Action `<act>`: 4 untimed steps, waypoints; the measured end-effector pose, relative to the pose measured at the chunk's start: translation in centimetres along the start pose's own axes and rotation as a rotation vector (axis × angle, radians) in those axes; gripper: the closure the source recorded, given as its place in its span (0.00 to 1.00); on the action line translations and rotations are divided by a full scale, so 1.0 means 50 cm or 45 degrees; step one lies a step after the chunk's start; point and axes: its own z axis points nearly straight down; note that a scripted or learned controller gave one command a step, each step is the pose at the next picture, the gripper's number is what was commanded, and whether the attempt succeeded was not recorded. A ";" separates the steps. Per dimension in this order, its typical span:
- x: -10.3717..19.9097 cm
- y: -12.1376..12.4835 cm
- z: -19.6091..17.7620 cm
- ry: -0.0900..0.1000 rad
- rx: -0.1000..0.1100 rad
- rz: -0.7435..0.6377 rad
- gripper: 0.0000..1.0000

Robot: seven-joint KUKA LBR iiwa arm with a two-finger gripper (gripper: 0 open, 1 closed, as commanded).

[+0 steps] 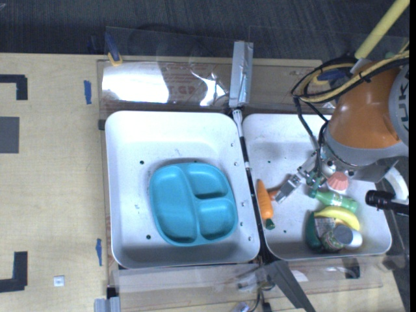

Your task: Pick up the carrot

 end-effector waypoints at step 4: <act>0.013 -0.035 -0.001 0.002 -0.001 -1.021 0.00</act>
